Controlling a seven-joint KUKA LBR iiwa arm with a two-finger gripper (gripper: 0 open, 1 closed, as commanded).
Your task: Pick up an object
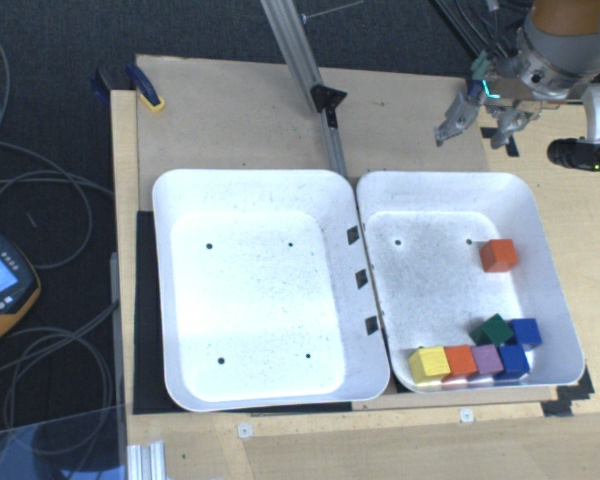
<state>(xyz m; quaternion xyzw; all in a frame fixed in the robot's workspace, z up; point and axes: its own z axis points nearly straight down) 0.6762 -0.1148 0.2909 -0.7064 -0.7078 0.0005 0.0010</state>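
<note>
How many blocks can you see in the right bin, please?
7: an orange block alone mid-bin; yellow, orange, purple, two blue and green clustered at the near edge. More may be hidden.

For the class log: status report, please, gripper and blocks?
Gripper open, above bench beyond right bin. Orange block lies alone, untouched. Nothing in the way.

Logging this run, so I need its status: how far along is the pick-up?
Nothing looks done yet. The gripper hangs above the bench beyond the right bin, its fingers open with nothing between them. Every block lies in that bin: the orange block alone, and the yellow block with the others clustered at the near edge. Still left: descend, grasp one, lift it.
</note>
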